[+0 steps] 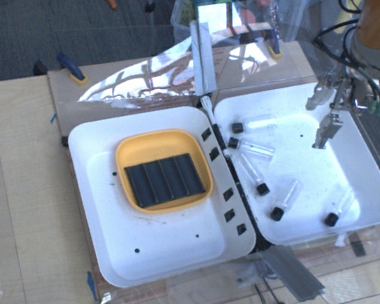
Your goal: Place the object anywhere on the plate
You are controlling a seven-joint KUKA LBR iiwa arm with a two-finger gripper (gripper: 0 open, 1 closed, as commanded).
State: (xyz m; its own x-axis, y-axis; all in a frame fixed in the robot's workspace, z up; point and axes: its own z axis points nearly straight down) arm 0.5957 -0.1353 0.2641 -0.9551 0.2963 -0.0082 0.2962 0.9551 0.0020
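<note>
clear vials with black caps [260, 151] lie scattered in the right bin [362, 156], none on the yellow plate [127, 152] in the left bin [104, 197]. the gripper [328, 119] hangs above the right bin's far corner, fingers spread, holding nothing, likely lining up a pick.

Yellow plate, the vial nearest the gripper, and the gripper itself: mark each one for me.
Yellow plate [125, 154]: camera view, on its bare upper-left rim, left bin.
Vial nearest the gripper [257, 124]: camera view, on its clear body, right bin.
Gripper [327, 130]: camera view, midway between its fingertips, above the right bin.
</note>
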